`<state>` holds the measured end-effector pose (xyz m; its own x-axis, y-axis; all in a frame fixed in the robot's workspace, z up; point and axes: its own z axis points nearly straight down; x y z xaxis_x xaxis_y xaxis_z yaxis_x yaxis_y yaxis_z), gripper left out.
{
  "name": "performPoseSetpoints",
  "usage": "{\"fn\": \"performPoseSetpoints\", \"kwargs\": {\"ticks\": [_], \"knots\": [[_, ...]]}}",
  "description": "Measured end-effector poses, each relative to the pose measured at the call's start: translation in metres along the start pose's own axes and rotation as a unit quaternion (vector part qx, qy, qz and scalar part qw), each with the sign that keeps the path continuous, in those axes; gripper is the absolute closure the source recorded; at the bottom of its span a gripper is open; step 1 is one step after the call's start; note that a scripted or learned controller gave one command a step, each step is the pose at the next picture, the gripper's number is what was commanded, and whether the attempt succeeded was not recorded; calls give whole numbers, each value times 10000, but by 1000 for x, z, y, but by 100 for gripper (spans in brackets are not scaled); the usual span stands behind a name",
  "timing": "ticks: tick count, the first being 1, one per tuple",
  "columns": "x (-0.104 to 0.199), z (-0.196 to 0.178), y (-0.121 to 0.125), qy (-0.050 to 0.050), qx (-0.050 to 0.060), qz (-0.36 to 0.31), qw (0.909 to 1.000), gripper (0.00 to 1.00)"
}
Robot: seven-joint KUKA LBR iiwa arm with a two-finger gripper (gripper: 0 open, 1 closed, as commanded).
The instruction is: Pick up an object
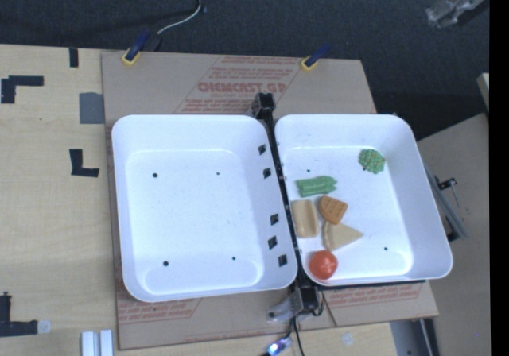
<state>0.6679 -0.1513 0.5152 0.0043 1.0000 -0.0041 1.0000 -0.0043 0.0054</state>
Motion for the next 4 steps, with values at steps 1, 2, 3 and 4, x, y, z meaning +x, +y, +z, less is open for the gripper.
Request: {"fn": "performPoseSetpoints", "kwargs": {"ticks": [1, 2, 3, 4], "knots": [[84, 84, 0, 30, 72, -57, 10000, 100], [-2, 41, 0, -1, 10, 5, 10000, 100], [74, 100, 0, 26, 56, -51, 10000, 100], [7, 57, 0, 6, 9, -7, 10000, 100]]}}
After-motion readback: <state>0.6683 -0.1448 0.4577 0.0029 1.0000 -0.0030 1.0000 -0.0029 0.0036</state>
